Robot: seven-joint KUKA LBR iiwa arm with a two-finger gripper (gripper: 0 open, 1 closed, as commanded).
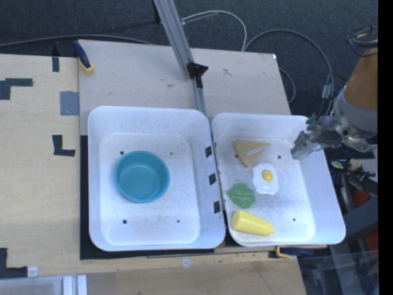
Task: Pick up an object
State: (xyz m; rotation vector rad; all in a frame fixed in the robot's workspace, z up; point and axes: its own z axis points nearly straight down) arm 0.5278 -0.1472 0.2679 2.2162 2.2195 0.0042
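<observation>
A: Start at the left. What sits in the left bin [98,165]?

B: A blue bowl [142,176], upright, a little left of the bin's middle. It has the bin to itself.

A: And along the seam between the bins?

B: A grey metal pole [178,35] slants down from the top edge and ends at the back of the bins, with a black clamp [196,70] on it.

A: The right bin [322,201]?

B: Four toy foods. A tan wedge [249,151], like a slice of bread or cheese, lies toward the back. Just in front of it is a fried egg [266,180], white with a yellow yolk. A green leaf [241,195] lies to the egg's left, nearly touching it. A yellow cone-shaped piece [251,224], maybe corn, lies at the front.

A: The gripper [302,146]?

B: It is over the right bin's back right part, near the wall, to the right of the wedge and apart from it. Whether its fingers are spread or pressed together I cannot tell. Nothing shows between them.
</observation>
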